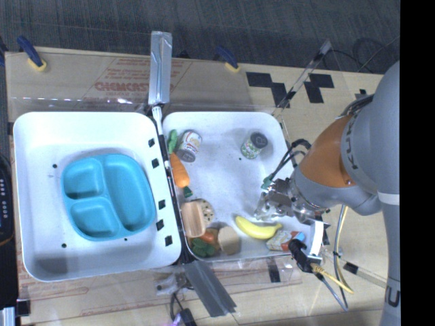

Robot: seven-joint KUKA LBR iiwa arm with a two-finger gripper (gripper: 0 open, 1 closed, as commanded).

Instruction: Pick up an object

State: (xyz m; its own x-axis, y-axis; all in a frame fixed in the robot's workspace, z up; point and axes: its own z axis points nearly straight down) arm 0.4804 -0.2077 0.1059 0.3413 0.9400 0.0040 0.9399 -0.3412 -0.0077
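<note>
Claw (266,208) position: low in the right bin (224,124), just right of the banana (256,228); whether it is parted or closed cannot be told. Count near the banana: two cans (189,145) above it, one carrot (179,171) and one bread slice (193,217) to its left. One blue tray (107,195) occupies the left bin (30,182). Items at the bin's bottom edge overlap and are indistinct.

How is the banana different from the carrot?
The banana is yellow and curved; the carrot is orange and straight. The banana lies crosswise near the right bin's front edge, beside the gripper; the carrot lies lengthwise along that bin's left wall. Both are in the right bin.
</note>
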